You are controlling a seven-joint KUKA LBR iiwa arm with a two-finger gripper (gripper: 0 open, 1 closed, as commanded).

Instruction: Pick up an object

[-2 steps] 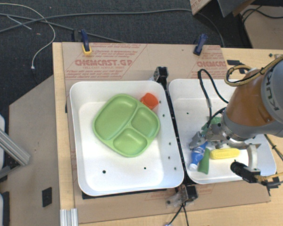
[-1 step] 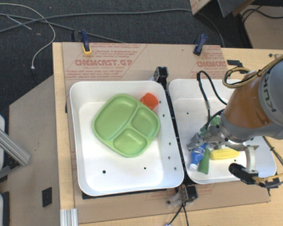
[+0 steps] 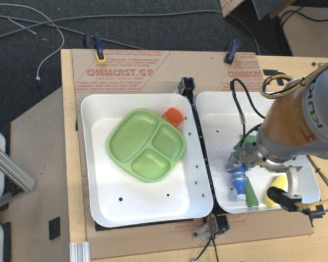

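In the right bin [image 3: 218,146], the gripper [image 3: 239,160] hangs low over a blue object [image 3: 239,182], a green stick [image 3: 251,194] and a yellow piece [image 3: 277,190], seemingly positioned for a grasp; whether it is open cannot be told. The left bin [image 3: 98,190] holds a green divided plate [image 3: 147,144] touching an orange ball [image 3: 174,115]. The counter's cardboard [image 3: 126,72] reads "CHEMCAST".

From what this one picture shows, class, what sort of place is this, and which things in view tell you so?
Probably a robotics lab or test bench. A grey and orange robot arm reaches over two white bins set on a clamped cardboard sheet, loose cables trail over the carpet, and the bins hold toy-like items such as a green divided plate.
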